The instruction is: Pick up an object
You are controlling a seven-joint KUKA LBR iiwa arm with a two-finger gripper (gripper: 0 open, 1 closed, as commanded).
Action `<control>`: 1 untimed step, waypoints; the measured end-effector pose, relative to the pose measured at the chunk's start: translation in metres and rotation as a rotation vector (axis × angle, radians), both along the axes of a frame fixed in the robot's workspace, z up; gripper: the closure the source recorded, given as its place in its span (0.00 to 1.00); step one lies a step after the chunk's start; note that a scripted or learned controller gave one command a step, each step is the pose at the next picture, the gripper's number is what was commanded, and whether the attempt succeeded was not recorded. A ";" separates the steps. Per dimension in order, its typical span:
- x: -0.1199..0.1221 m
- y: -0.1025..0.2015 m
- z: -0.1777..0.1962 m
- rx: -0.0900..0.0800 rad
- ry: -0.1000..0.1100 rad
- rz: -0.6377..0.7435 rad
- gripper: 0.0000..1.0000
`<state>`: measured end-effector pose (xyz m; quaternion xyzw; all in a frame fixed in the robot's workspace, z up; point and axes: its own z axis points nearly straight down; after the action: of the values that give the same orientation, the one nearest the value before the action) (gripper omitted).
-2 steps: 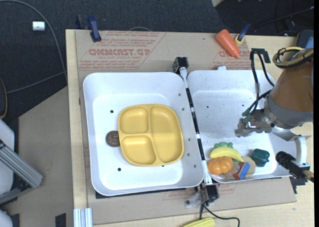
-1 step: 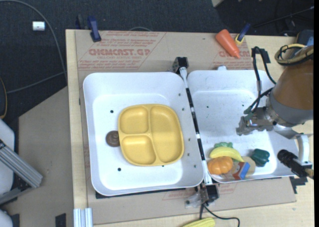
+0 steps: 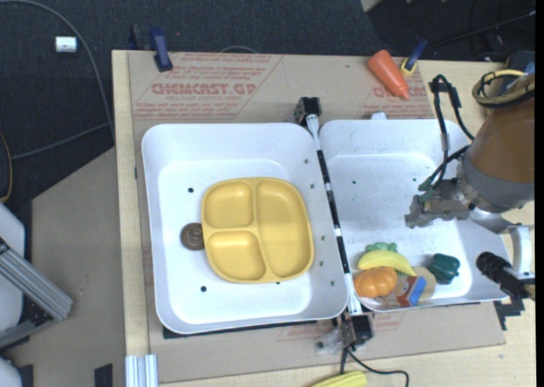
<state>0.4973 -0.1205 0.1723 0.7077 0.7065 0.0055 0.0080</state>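
My gripper [image 3: 422, 210] hangs over the middle of the right bin [image 3: 374, 156], with the grey arm and its orange band [image 3: 510, 134] reaching in from the right. Just below and left of it, at the bin's front, lie a yellow banana [image 3: 384, 258], an orange fruit [image 3: 376, 281], a green pepper [image 3: 444, 267] and a small blue and red piece [image 3: 415, 290]. No object shows in the gripper. The left bin [image 3: 170, 164] holds a yellow divided plate [image 3: 257, 230] with a small brown round thing [image 3: 192, 236] beside its left edge.
An orange carrot-shaped toy [image 3: 389, 76] lies on the bench behind the right bin. A blue clamp [image 3: 159, 48] sits at the bench's back left corner. Black cables [image 3: 444, 113] run along the arm. The divider [image 3: 327, 198] between the bins carries black clips.
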 end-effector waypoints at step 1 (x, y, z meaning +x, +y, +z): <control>0.001 0.000 0.010 0.000 -0.002 0.001 1.00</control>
<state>0.4980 -0.1202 0.1821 0.7073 0.7068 0.0061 0.0088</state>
